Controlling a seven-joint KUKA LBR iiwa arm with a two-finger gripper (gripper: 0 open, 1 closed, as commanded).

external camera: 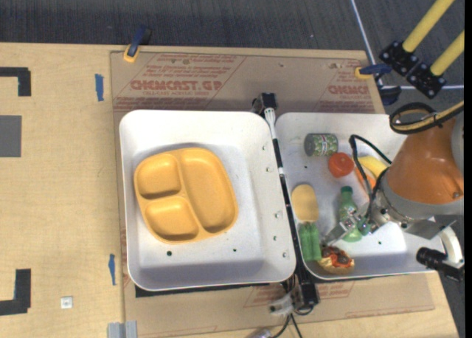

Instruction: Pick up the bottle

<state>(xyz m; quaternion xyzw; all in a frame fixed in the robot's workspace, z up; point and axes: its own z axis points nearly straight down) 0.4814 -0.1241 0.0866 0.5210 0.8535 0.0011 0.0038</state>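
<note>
Hand [359, 220] sits low in right bin [383, 266], directly at green bottle [346, 207]. Bottle's long axis runs up-down in view, cap away from hand. Can't tell hand's opening.

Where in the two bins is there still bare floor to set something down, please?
Left bin: strips along its rim around the yellow tray. Right bin: bare by the divider, between the can and the yellow lump. Crowded around the green bottle under the gripper.
</note>
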